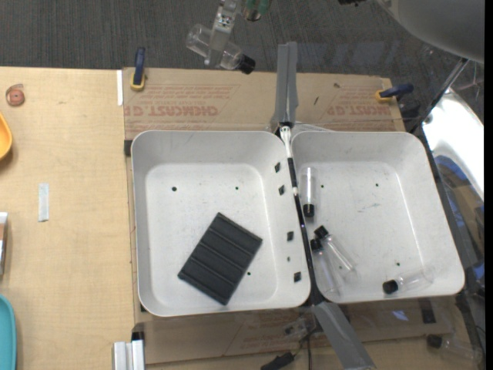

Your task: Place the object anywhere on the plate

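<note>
Surroundings and bins, seen from above. Cardboard sheet (200, 102) lies under both bins, fixed at its far corners by two blue-and-yellow clamps (139, 72); a pale wooden worktop (69, 153) extends to the left and carries an orange item (3, 137) and a teal item (6, 334) at the picture's edge, both cut off. A grey bar (286, 83) runs toward the seam between the bins. The grey arm (439, 6) enters at the upper right. The pincer (226, 18) hangs beyond the far edge of the cardboard, over dark floor; whether it is released or clenched cannot be told. A clear tube with a black cap (212, 46) appears directly beneath it, tilted, well apart from both bins; grasp not confirmable. The left bin (139, 230) holds the plate (221, 257), a dark ribbed rectangle lying flat and askew near the front wall. The right bin (431, 206) holds three more clear capped tubes: one (306, 191) along the dividing wall, one (333, 251) at the front left, one (408, 282) at the front right corner.
</note>
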`<state>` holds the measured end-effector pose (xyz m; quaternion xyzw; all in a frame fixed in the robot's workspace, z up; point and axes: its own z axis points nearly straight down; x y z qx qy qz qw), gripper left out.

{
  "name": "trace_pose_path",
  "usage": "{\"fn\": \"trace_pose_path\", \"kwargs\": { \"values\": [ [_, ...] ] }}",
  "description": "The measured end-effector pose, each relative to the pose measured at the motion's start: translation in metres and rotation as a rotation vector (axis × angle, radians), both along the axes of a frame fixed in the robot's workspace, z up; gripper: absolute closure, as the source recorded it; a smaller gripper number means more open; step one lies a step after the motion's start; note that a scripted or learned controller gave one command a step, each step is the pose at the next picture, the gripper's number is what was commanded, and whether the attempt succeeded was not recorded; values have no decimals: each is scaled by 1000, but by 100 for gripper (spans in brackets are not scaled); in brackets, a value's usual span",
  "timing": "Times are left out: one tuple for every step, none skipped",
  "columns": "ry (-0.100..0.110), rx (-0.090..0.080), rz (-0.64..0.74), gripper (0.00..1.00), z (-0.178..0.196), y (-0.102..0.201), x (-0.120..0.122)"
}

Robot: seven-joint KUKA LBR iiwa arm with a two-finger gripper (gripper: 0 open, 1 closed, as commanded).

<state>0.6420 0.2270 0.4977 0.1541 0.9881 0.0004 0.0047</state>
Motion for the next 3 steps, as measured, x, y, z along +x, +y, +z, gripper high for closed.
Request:
{"fn": "trace_pose_path", "kwargs": {
  "values": [
    [0,0,0,100,8,0,1],
    [-1,0,0,100,15,1,2],
    [-1,0,0,100,23,1,4]
  ]
}}
